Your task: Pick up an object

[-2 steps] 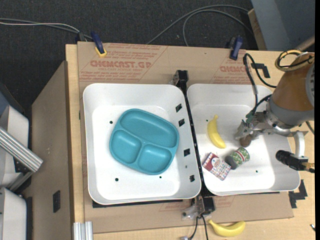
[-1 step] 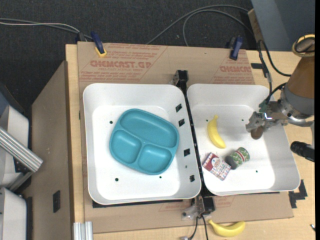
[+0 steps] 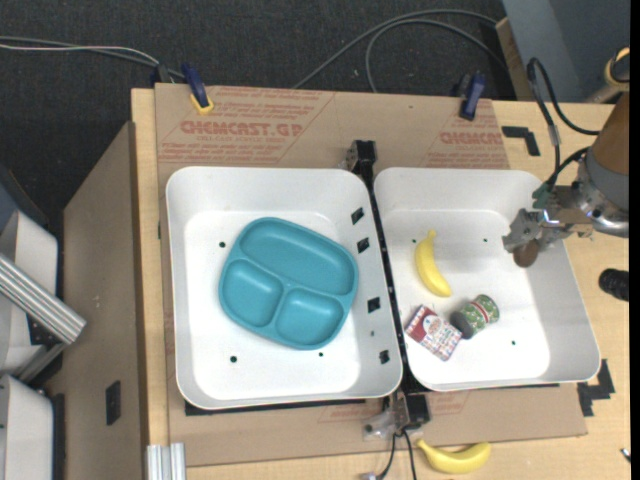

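The gripper (image 3: 527,245) is positioned over the right bin (image 3: 560,298), near its right wall; whether the jaws are released or clenched cannot be told. Nothing is seen held. A banana (image 3: 432,265) lies to the gripper's left in the view, long axis running near-to-far. A can (image 3: 475,314) and a carton (image 3: 432,331) lie nearer the front. A blue tray (image 3: 288,282) occupies the left bin (image 3: 190,268).

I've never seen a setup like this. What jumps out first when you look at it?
The big teal divided plate lying in the left white bin catches the eye first. In the right bin a yellow banana lies near a small can and a red-and-white packet, with the robot's gripper at that bin's right side.
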Robot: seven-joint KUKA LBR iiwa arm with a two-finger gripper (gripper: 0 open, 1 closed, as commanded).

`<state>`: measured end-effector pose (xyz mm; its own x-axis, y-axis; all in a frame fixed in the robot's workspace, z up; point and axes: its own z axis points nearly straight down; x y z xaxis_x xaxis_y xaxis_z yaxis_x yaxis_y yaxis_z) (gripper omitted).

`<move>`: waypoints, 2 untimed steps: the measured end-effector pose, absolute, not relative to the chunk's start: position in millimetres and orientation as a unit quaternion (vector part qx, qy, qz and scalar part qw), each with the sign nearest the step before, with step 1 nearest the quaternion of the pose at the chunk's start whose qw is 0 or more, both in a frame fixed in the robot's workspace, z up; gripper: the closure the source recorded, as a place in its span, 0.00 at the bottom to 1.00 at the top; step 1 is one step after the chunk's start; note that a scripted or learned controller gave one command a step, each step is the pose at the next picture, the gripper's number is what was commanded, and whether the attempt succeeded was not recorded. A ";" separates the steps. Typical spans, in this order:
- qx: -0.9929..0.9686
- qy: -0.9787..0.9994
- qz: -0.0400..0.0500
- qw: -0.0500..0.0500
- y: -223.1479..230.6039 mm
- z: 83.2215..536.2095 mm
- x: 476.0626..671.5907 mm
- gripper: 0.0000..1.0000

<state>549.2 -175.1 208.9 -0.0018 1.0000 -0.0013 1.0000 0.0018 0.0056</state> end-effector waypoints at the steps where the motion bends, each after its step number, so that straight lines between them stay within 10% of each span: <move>1: 0.706 0.708 0.002 0.004 -175.7 274.2 551.2 1.00; 2: 0.705 0.709 0.001 0.000 -128.7 272.6 565.4 1.00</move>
<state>565.4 -128.7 272.6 -0.0064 1.0000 0.0010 1.0000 0.0064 0.0023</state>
